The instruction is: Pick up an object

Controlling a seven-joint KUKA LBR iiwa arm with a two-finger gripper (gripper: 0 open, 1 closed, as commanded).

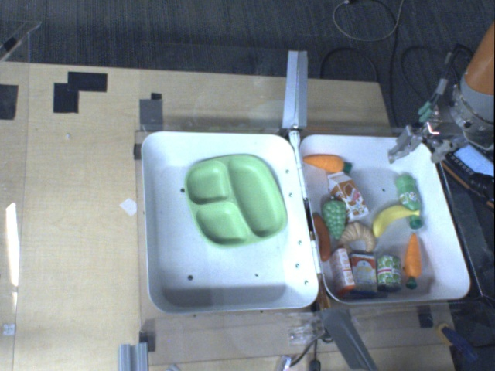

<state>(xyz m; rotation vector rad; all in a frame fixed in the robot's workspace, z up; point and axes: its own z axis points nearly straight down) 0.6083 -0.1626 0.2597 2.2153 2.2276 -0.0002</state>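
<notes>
The right bin [448,230] holds several toy foods: an orange carrot [323,162], a small carton [348,195], a green bottle [407,192], a yellow banana [393,219], a green bumpy fruit [335,216], a bread roll [358,236] and a second small carrot [413,255]. Three cans [363,270] stand along its near wall. My gripper [421,144] hangs over the bin's far right corner, above and right of the bottle. It is open, with nothing between its fingers.
The left bin [162,269] contains a green divided plate [234,198]. A metal rail [296,91] runs between the bins at the back. Cables [371,22] lie on the dark floor beyond the bench.
</notes>
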